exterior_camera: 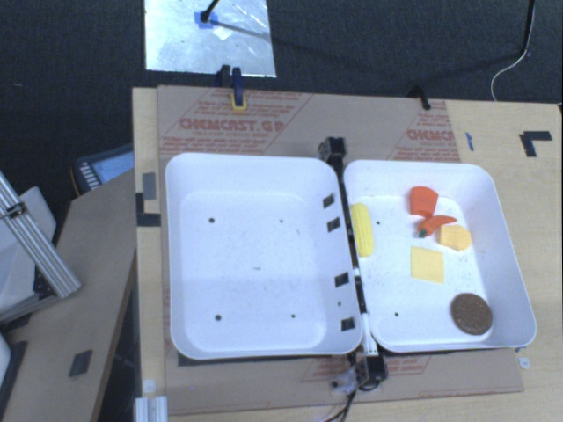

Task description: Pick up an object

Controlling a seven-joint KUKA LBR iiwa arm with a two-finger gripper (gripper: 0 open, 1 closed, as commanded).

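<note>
The right bin holds several small objects. A yellow corn cob lies along its left wall. An orange piece sits near the back, with a small orange carrot-like piece just in front of it. A yellow-orange chunk lies to the right of those. A flat yellow square rests mid-bin. A round brown disc sits at the front right corner.
The left bin stands beside the right one, joined by black clips along the shared edge. Both rest on a cardboard sheet. A shiny metal plate lies behind, and an aluminium rail at the left.
</note>
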